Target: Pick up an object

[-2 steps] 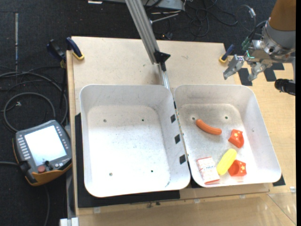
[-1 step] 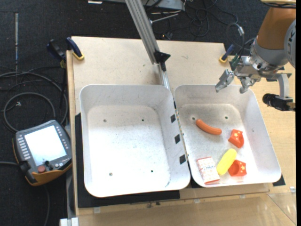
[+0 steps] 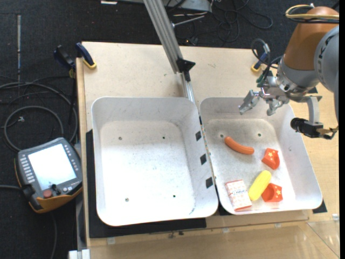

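In the right bin lie an orange sausage (image 3: 239,145), two red wedges (image 3: 270,158) (image 3: 273,192), a yellow oblong piece (image 3: 259,184) and a small white-and-red carton (image 3: 237,194).

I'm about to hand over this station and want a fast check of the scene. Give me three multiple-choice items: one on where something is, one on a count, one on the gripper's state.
1. Where does the sausage lie?
A. in the left bin
B. in the right bin
C. on the bench outside the bins

2. How many things lie in the right bin?
A. three
B. five
C. seven

3. What is the gripper doing?
A. open, holding nothing
B. shut on the sausage
C. shut on the corn

Answers:
1. B, as the sausage lies near the middle of the right bin.
2. B, as the sausage, two red pieces, the corn and the small box make five.
3. A, as its fingers stand apart above the bin's far edge with nothing between them.
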Robot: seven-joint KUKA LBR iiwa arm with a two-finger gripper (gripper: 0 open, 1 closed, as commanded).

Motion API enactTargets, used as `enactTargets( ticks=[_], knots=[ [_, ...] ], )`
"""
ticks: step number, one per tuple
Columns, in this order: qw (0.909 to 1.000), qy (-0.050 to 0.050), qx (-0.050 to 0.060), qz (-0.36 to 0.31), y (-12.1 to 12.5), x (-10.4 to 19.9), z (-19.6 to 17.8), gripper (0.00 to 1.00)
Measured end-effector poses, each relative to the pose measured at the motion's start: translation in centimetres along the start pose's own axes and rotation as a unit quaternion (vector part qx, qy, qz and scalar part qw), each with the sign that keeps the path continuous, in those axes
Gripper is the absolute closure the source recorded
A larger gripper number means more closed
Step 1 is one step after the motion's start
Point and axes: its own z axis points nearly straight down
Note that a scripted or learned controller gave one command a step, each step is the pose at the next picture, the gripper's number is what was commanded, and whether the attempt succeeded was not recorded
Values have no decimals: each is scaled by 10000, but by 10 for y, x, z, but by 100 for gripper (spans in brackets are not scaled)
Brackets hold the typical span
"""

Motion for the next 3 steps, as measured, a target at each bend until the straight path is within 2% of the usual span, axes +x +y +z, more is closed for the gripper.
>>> enactTargets(
  ticks=[1, 2, 3],
  knots=[
    [10000, 4, 10, 0, -9, 5, 60, 0],
    [10000, -6, -35, 1, -6, 4, 45, 100],
    [10000, -6, -51, -11, -10, 11, -2, 100]
  ],
)
